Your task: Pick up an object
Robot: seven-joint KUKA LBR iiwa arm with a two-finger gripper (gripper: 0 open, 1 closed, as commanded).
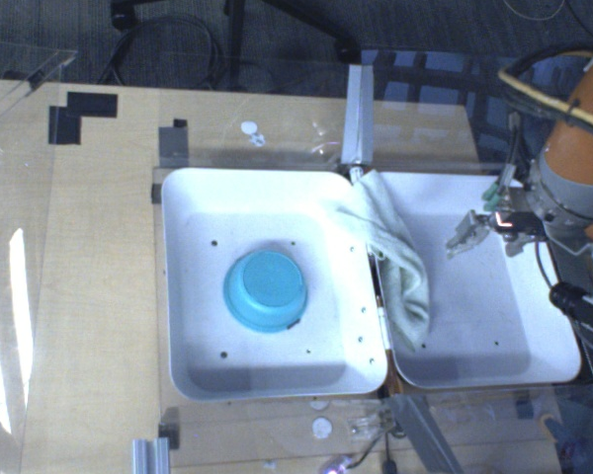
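My tool [463, 235], apart and empty mid-right, suits the soft, light cloth [400, 275]; I'd pinch a raised fold.

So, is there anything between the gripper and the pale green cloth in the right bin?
Nothing visible stands between them. The gripper hangs over bare floor of the right white bin, and the crumpled pale green cloth lies to its left, draped along the divider.

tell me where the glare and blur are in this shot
Camera view: bright glare streaks sit on the bench at far left; the left bin is evenly lit, with the blue bowl sharp above a soft shadow; the gripper over the right bin looks slightly blurred; the cloth on the divider is softly shaded.
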